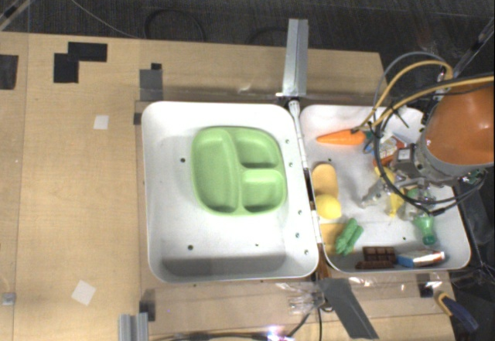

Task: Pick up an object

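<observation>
Nearest the camera, along the right white plastic bin's front wall, lie a brown chocolate bar, a blue-and-white marker and a green ridged pickle; behind these, a yellow lemon. The end effector sits low mid-bin, cables clouding it (whether its tips are apart or together I cannot tell). Best to descend squarely onto one isolated item. The orange plastic carrot lies beyond, toward the back wall.

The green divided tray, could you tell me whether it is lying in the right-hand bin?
No, the green divided tray lies in the left bin, while the carrot and other small items sit in the right bin.
</observation>
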You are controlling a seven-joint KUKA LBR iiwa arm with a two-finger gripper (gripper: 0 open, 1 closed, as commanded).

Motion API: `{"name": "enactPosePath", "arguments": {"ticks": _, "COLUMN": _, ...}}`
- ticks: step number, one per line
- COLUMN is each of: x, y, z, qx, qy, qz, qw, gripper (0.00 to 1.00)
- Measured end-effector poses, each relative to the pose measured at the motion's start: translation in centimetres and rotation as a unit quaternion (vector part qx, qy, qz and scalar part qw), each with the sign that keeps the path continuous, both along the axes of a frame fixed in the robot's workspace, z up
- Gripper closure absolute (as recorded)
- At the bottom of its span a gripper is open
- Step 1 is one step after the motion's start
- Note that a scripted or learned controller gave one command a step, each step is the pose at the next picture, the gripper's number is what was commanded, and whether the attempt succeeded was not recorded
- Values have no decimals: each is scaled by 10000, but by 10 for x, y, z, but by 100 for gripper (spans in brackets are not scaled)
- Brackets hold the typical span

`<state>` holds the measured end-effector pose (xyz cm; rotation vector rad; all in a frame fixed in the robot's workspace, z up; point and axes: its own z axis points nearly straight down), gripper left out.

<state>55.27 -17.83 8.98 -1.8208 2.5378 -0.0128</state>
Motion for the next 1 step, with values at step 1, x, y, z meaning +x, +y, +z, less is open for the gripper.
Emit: {"name": "enactPosePath", "arguments": {"ticks": 1, "x": 3, "y": 2, "z": 10, "qx": 23, "qy": -37, "qz": -27, "qw": 10000, "gripper": 100}}
